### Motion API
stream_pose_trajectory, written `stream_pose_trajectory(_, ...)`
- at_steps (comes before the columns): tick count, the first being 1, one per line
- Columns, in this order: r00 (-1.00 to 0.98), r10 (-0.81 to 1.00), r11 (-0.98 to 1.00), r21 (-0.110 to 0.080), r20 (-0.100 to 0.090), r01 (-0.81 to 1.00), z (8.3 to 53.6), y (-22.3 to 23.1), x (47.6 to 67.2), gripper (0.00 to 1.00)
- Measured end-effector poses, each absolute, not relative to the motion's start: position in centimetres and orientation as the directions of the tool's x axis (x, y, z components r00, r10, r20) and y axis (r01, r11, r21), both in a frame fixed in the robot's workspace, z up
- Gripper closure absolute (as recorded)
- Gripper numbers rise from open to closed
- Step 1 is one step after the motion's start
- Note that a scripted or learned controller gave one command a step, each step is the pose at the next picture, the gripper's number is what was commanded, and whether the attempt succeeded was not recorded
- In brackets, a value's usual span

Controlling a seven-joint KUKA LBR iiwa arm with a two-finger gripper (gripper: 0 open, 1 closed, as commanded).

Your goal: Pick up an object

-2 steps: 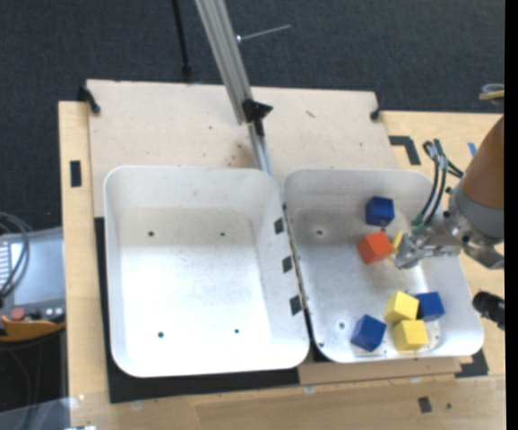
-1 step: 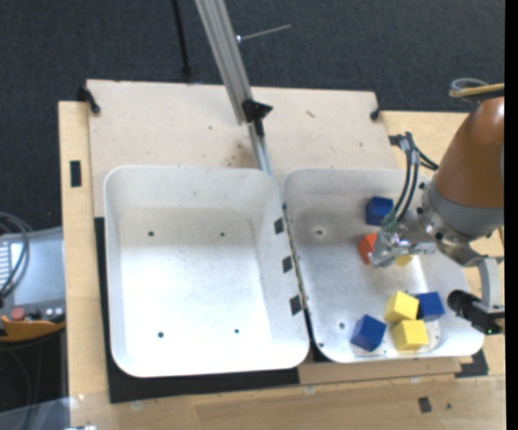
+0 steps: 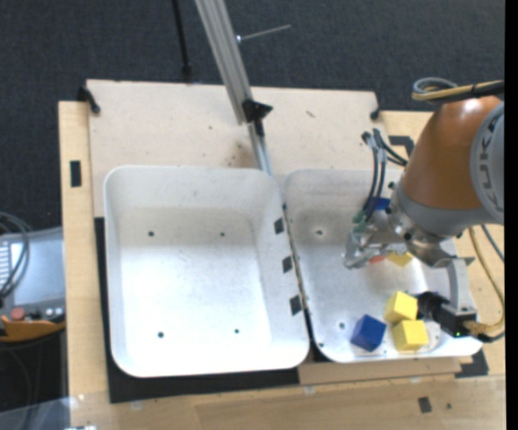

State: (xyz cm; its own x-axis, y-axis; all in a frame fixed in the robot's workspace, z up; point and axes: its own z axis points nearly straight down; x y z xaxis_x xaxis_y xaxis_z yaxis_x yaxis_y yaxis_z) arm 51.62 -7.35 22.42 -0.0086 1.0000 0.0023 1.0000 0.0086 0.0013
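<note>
My gripper (image 3: 363,247) hangs low over the middle of the right bin (image 3: 322,206), below the grey wrist and the orange band. Just to its right a small yellow piece (image 3: 401,260) with a bit of red beside it peeks out from under the arm; whether the gripper touches it I cannot tell. Toward the bin's front lie a blue cube (image 3: 367,331) and two yellow cubes, one (image 3: 401,307) behind the other (image 3: 411,335). All three are apart from the gripper.
The left bin (image 3: 196,258) sits beside the right one, separated by a raised divider (image 3: 290,258). A slanted aluminium post (image 3: 228,52) rises behind the bins. Cables trail along the arm at the right bin's edge (image 3: 447,312).
</note>
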Motion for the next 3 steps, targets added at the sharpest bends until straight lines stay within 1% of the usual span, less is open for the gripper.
stream_pose_trajectory(1,-0.008,1.0,0.008,-0.001,0.002,1.0,22.0,-2.7,52.2,1.0)
stream_pose_trajectory(2,-0.009,1.0,0.009,0.0,0.002,1.0,21.7,2.9,53.3,1.0)
stream_pose_trajectory(3,-0.008,1.0,0.008,0.002,0.002,1.0,23.5,7.4,53.4,1.0)
